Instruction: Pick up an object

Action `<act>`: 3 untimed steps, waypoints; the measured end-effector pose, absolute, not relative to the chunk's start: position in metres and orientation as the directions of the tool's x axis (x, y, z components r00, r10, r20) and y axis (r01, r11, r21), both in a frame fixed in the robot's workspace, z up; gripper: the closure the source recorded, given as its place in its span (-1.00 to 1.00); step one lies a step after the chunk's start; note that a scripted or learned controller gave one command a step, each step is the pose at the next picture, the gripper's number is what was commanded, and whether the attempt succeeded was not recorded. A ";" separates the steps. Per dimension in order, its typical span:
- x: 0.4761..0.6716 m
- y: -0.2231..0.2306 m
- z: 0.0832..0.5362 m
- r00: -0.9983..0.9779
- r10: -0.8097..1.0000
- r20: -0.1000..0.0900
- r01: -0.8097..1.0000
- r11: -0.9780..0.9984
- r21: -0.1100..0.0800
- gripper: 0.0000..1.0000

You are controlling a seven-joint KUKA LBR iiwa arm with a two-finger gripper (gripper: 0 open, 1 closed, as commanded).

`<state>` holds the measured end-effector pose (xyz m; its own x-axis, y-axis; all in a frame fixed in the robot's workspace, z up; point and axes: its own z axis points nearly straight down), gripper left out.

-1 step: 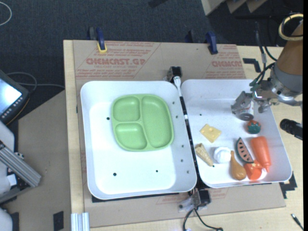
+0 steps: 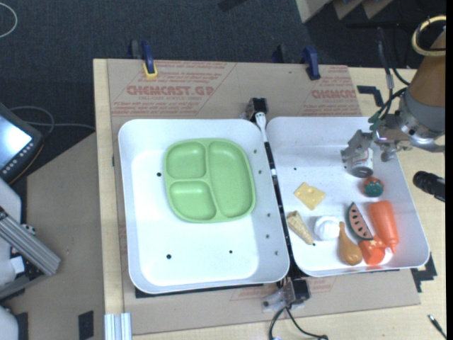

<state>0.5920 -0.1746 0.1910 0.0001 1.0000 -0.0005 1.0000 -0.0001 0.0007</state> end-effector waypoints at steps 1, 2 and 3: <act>0.593 -0.177 0.128 0.000 1.000 0.002 1.000 0.000 -0.007 -1.00; 0.593 -0.177 0.083 0.000 1.000 0.001 1.000 0.000 -0.003 -1.00; 0.593 -0.177 0.096 0.000 1.000 -0.001 1.000 0.000 0.001 1.00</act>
